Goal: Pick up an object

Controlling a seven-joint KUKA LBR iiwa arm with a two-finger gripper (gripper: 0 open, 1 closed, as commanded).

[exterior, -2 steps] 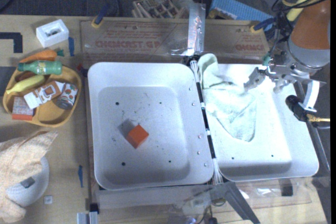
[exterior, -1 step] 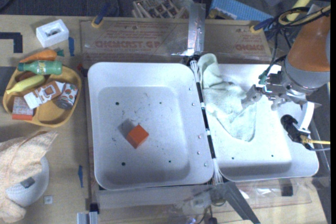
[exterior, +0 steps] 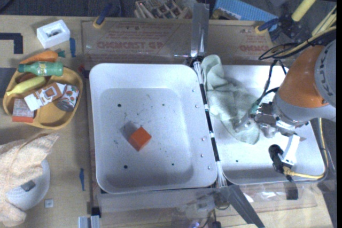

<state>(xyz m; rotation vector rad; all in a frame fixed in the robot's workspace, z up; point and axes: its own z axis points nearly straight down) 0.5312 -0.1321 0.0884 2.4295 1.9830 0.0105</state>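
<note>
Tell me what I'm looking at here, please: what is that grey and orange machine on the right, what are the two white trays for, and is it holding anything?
One camera fixed above a workbench looks down at a slant. The grey and orange machine is a robot arm reaching in from the right; its job is to pick up an object. At its end sits a gripper with two fingers, down in the right bin at a crumpled pale cloth. The arm's own body hides the fingers, so I cannot tell whether it holds the cloth. The left bin contains a small orange block, lying untouched. Off to the left, outside the bins, a yellow bowl holds toy food and packets.
</note>
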